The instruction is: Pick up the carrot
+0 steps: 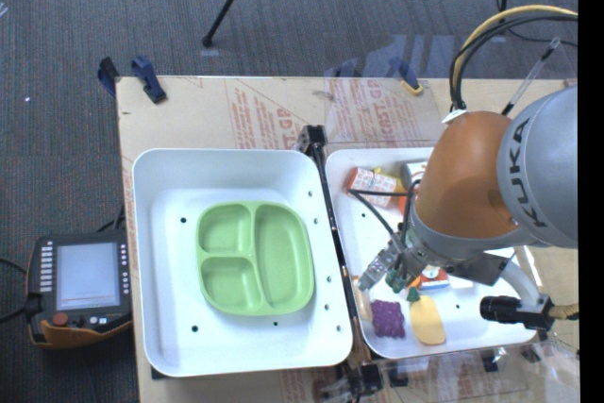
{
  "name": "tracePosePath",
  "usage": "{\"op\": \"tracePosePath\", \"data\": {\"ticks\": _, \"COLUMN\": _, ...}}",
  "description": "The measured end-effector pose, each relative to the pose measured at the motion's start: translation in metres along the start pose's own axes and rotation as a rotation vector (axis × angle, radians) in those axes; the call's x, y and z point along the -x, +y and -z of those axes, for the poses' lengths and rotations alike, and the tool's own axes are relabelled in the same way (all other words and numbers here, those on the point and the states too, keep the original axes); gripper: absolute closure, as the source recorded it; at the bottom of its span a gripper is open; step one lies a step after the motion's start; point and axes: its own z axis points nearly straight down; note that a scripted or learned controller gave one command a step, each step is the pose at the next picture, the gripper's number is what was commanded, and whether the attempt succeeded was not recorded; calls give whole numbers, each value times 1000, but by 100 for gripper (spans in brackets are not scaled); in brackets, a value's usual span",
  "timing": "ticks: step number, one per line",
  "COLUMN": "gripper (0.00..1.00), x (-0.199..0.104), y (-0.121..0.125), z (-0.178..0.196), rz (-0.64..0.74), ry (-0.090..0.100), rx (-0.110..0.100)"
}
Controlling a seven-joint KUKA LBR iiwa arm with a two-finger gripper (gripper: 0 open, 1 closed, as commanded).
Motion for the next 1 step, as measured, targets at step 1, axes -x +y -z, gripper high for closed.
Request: {"op": "tracePosePath", "data": {"ticks": 1, "gripper": 100, "x": 18, "y": -16, "z": 0, "rz": 8, "ry": 1, "rx": -2}}
